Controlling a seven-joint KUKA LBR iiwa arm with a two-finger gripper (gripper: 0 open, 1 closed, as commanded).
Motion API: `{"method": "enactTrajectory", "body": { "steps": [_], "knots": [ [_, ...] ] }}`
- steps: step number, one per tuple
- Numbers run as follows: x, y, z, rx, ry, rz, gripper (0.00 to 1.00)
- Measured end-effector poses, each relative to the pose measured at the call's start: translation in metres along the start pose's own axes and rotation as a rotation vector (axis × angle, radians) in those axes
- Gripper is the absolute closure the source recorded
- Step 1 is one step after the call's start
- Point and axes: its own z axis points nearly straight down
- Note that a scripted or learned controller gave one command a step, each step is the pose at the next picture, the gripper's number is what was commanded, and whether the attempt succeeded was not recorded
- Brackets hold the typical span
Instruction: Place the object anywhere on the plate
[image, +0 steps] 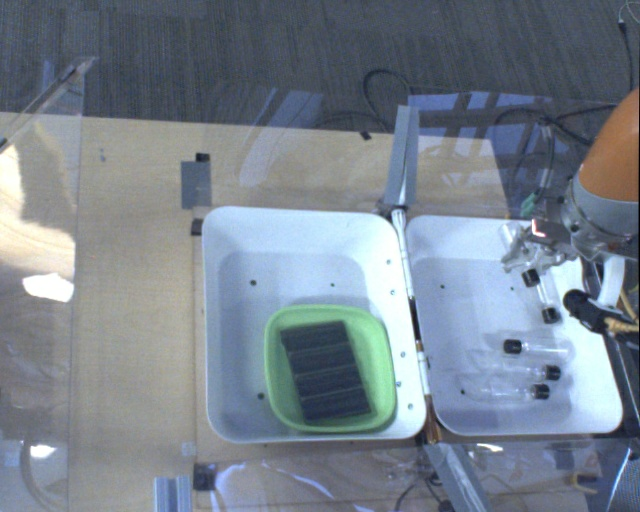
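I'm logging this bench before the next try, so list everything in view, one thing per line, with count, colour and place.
bins: two, white, side by side on the bench, one left and one right.
plate: one, green, in the left bin toward its near edge.
dark ridged block: one, dark grey, lying on the plate.
clear vials: about three or four, transparent with black caps, in the right bin; exact count hard to tell.
bench: one, light wood, under both bins.
metal post: one, grey, behind the gap between the bins.
arm: one, grey with orange band, at the right edge.
hand: one, metallic, over the right bin's far right part.
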Motion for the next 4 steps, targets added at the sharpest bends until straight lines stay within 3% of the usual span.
{"method": "enactTrajectory", "body": {
  "steps": [1, 2, 3, 4],
  "knots": [
    [0.083, -0.046, 0.013, 0.004, 0.002, -0.033, 1.00],
    [0.127, -0.092, 0.013, 0.004, 0.003, -0.207, 1.00],
    [0.181, -0.128, -0.022, 0.000, 0.004, -0.352, 1.00],
    [0.181, -0.128, -0.022, -0.001, 0.004, -0.351, 0.00]
  ]
}}
